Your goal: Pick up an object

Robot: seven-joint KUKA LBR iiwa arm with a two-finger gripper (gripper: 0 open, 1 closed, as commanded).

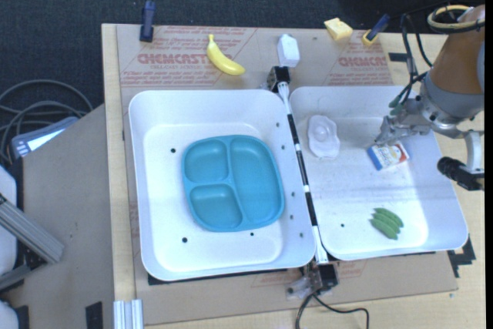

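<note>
Carton [387, 156], blue and white, lies flat at about two o'clock in the right bin [431, 243], directly under the gripper [394, 129]. Whether the jaws are wide or closed, I cannot tell. Nothing looks lifted yet.

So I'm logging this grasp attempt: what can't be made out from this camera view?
- End effector: too small and blurred to tell whether it grips the small carton beneath it.
- Carton print: too small to read.
- Arm: cut off by the right edge.
- Clear object in the right bin: too washed out to identify.
</note>
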